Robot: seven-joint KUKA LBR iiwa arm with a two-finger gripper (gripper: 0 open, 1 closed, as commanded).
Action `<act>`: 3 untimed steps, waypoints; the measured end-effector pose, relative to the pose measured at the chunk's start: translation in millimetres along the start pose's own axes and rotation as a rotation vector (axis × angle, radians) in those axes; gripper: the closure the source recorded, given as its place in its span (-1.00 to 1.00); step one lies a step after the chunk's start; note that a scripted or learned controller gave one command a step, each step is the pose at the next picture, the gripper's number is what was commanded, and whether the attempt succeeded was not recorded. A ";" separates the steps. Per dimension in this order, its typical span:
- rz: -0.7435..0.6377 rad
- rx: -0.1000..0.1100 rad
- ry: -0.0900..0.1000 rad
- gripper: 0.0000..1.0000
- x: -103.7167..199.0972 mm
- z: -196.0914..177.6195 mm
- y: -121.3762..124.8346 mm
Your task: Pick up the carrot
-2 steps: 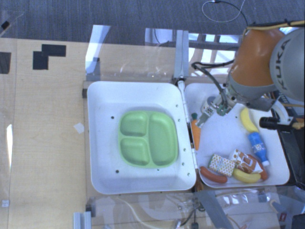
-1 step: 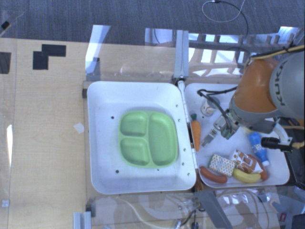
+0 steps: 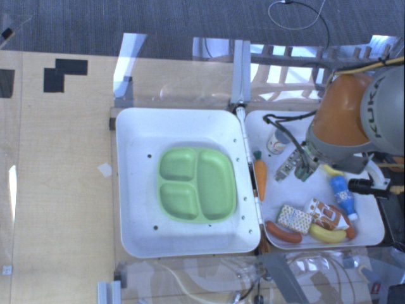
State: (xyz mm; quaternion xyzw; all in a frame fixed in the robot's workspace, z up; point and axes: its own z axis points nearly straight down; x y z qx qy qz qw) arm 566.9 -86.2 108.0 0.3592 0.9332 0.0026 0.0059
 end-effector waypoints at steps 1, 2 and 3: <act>0.514 0.001 0.001 1.00 3.4 17.5 -1.8; 0.500 0.006 0.002 1.00 -4.5 -34.2 -13.5; 0.570 -0.002 -0.003 1.00 31.8 16.4 -51.4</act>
